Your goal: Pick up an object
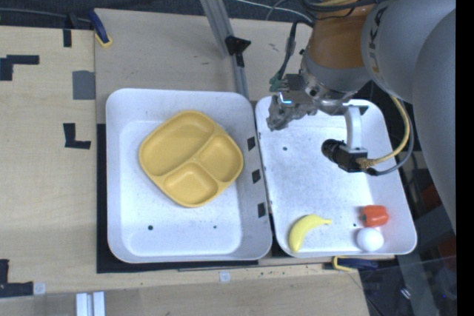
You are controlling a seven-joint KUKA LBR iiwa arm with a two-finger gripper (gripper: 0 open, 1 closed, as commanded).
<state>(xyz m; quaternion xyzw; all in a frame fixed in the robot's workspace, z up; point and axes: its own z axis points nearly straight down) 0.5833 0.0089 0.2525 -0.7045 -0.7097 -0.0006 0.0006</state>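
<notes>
A curved yellow banana (307,229) lies at the right bin's (296,181) near edge. The end effector (282,115) hovers at the bin's far left corner; whether it is released or clenched, I cannot tell.

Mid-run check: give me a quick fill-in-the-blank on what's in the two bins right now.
1. The yellow divided plate lies in the ____ bin as the camera sees it.
2. The banana shares the right bin with an orange object and a ____ ball.
3. The gripper hangs over the right bin's far ____ corner.

Missing words: left; white; left
</notes>
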